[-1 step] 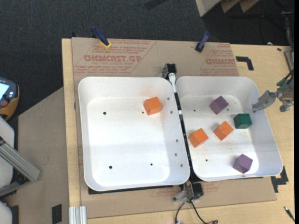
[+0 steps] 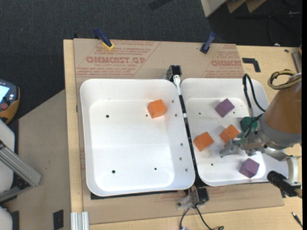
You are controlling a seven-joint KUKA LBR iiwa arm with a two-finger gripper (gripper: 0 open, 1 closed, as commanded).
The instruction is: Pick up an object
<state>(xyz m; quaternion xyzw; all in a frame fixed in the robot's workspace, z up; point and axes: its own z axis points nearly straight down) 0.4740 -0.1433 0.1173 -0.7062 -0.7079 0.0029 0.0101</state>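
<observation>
Over the right bin (image 2: 192, 87), my arm (image 2: 283, 116) reaches in from the right and carries my pincer (image 2: 233, 146) low among the blocks lying there. Its grey tips point left and sit just beside the orange block (image 2: 229, 133) in the middle of that bin, near enough to touch its near edge, though no block is seen between them, so I claim no hold. Whether the tips stand apart or together I cannot tell, since the wrist and a green fitting (image 2: 248, 124) crowd that spot. A second orange block (image 2: 203, 141) lies to the left, close to the wall shared with the left bin (image 2: 88, 128); a purple block (image 2: 224, 107) lies farther off, and another purple block (image 2: 249, 167) lies nearer, just below my wrist. One orange block (image 2: 156, 108) rests alone in the left bin, well apart from my reach. The loose scatter leaves room around each piece, which suits a grasp from above. I judge the middle orange block to be the likeliest target, the grasp not yet made; its tilt against my tips may let it slip aside.
</observation>
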